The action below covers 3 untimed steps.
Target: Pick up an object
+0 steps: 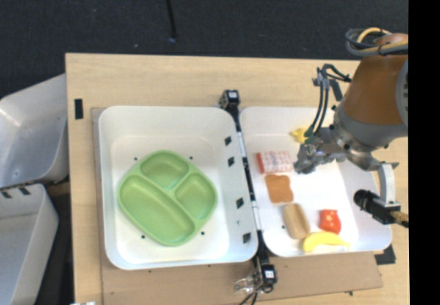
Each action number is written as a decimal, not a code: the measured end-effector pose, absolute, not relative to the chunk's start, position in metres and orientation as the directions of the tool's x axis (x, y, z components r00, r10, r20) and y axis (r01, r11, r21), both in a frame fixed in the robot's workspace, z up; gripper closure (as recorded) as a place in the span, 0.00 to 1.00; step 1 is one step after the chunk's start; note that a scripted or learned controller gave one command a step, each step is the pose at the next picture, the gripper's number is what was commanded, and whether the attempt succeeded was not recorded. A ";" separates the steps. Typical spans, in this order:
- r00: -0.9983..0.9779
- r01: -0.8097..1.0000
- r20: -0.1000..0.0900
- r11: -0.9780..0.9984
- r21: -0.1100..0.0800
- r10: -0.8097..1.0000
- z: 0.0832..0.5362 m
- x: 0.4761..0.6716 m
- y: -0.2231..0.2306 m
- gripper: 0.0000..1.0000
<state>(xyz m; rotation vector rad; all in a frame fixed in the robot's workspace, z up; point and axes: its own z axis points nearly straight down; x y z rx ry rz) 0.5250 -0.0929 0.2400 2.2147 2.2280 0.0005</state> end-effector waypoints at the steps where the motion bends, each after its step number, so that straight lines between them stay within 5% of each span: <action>1: -0.008 1.000 0.001 0.008 0.002 1.000 0.249 0.538 -0.044 1.00; 3: -0.008 1.000 0.002 0.008 0.001 1.000 0.240 0.564 0.067 1.00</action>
